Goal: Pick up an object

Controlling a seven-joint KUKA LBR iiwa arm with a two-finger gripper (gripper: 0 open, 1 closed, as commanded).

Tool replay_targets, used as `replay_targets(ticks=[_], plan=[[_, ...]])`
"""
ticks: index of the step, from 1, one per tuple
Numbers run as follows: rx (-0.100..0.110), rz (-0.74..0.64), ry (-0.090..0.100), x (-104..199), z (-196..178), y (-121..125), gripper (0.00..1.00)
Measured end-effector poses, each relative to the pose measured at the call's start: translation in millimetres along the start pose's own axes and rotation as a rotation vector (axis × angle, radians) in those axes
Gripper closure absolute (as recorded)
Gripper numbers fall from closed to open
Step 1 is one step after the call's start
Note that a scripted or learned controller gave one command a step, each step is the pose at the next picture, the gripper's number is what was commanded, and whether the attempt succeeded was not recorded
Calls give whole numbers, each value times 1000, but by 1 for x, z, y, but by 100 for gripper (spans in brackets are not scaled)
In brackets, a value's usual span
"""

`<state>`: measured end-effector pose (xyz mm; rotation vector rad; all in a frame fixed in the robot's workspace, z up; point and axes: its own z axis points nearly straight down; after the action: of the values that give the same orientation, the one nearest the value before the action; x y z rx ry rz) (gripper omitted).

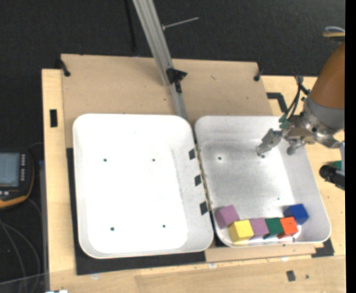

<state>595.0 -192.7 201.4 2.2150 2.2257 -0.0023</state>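
Right shallow white bin (pixel 251 182) with small coloured cubes (pixel 260 224) along its near edge, claw (pixel 280 143) spread above, pinching nothing, left shallow white bin (pixel 135 182) beside it

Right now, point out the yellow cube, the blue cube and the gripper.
yellow cube (pixel 241 229), camera view, top face.
blue cube (pixel 297 212), camera view, top face.
gripper (pixel 278 144), camera view, midway between fingertips.

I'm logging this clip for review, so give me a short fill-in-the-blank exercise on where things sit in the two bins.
1. The blocks lie in the ____ bin as the camera sees it.
2. The yellow block sits along that bin's ____ wall.
3. The gripper hangs over the bin's ____ half, apart from the blocks.
4. The block nearest the blue block is ____.

Missing words: right; near; far; orange
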Motion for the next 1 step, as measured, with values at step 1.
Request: replay_targets(ticks=[1], plan=[[-3,-4,-1,-1,-11,1,100]])
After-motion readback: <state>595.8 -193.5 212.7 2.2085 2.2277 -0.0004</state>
